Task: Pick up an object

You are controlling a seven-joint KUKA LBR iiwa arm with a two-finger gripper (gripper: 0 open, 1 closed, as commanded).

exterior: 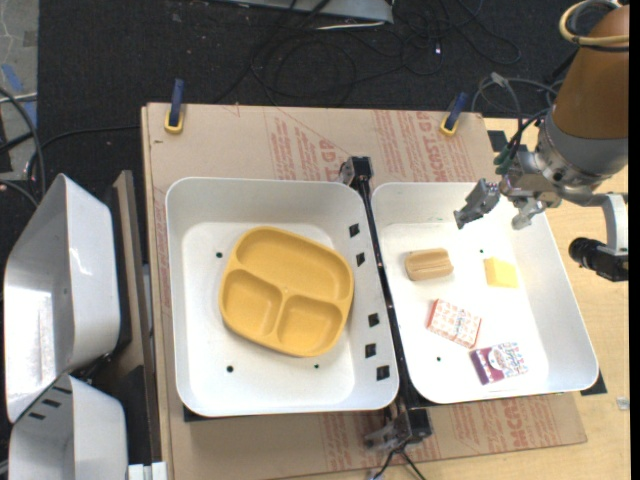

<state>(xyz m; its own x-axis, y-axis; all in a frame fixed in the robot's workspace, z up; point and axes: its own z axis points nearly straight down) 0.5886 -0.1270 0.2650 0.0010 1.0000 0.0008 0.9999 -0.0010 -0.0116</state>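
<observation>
My claw (497, 206) is hanging over the far edge of the right bin (570, 313), near its upper rim. Its two fingers (474, 208) are standing apart, one dark tip to the left and one to the right, and nothing is sitting between them. My wrist, grey under an orange band, is reaching in from the right.

Just below the claw, four items are lying on the floor of the right bin, all clear of my fingers. A tan block (428, 264) is lying nearest, toward the bin's left side. A yellow cube (501, 272) is lying to its right, apart from it. Nearer the camera, a red-and-white packet (454, 323) is lying tilted, and a purple packet (497, 361) is lying just beyond it toward the bin's near right corner.

The left bin (190, 298) is sitting beside the right one, their rims meeting. A yellow tray (285, 290) with three compartments is lying flat in it, turned at a slant.

Both bins are resting on the brown bench (270, 138).
</observation>
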